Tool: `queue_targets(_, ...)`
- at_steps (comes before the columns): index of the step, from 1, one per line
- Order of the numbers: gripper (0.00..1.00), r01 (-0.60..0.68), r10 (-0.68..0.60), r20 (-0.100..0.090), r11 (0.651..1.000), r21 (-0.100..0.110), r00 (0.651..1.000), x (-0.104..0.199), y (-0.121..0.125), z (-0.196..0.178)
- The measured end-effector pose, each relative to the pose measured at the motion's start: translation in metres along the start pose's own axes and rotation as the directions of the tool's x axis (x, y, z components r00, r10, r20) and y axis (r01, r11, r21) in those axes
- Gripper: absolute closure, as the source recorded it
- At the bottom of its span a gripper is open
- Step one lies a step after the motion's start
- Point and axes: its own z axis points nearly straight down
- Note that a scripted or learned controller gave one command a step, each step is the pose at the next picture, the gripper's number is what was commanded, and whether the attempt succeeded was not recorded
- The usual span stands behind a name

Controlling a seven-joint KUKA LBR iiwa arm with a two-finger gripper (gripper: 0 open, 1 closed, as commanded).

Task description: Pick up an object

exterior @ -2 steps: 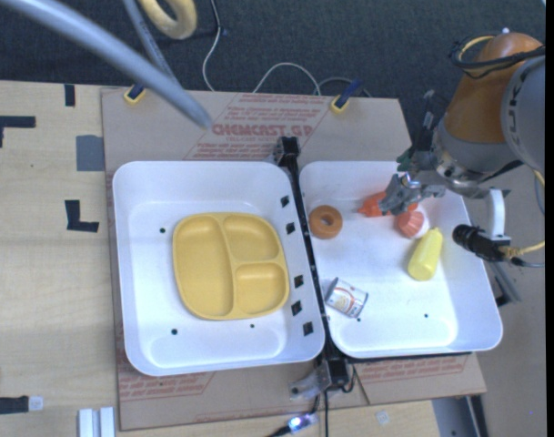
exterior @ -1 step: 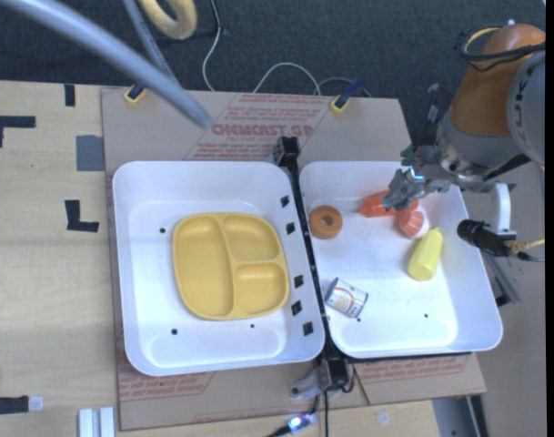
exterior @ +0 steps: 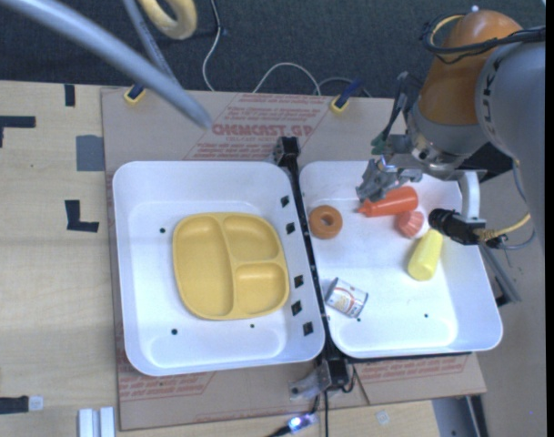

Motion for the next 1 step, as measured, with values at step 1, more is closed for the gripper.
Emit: queue_targets(1, 1.0, 0.0, 0.0, -0.001, 1.0, 0.001, 1.0, 0.0487, 0.0015, 0.0029)
